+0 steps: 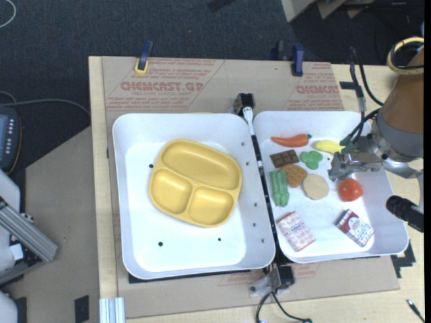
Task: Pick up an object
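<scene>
While gripper (341, 169) hovers above tomato (349, 190), tray (195, 182) sits left.

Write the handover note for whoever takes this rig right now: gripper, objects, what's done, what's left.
Gripper: low over the right white bin, just above the round red tomato; nothing visibly between its fingers.
Right bin also holds a red-orange chilli pepper, yellow banana-shaped piece, brown chocolate bar, green broccoli-like piece, round beige cookie, long green vegetable and two red-and-white packets.
Left white bin: yellow three-compartment plastic plate.
Done: approach. Left: grasp and lift one object.
</scene>
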`<act>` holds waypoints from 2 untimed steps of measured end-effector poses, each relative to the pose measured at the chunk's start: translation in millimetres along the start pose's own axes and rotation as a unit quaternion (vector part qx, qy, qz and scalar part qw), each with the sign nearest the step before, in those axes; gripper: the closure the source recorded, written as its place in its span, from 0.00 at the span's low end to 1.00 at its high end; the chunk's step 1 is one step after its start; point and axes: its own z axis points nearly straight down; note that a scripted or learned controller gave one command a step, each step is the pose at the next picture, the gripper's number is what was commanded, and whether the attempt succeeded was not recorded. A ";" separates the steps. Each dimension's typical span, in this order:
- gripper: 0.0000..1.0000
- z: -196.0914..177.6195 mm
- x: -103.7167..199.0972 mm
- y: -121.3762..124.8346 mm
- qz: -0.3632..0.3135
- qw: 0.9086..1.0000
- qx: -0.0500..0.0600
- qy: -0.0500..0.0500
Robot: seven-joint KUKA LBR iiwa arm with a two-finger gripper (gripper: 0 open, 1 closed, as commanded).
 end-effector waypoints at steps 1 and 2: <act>1.00 9.8 45.6 25.1 0.000 1.000 0.000 0.000; 1.00 14.1 95.3 51.0 0.000 1.000 0.000 0.001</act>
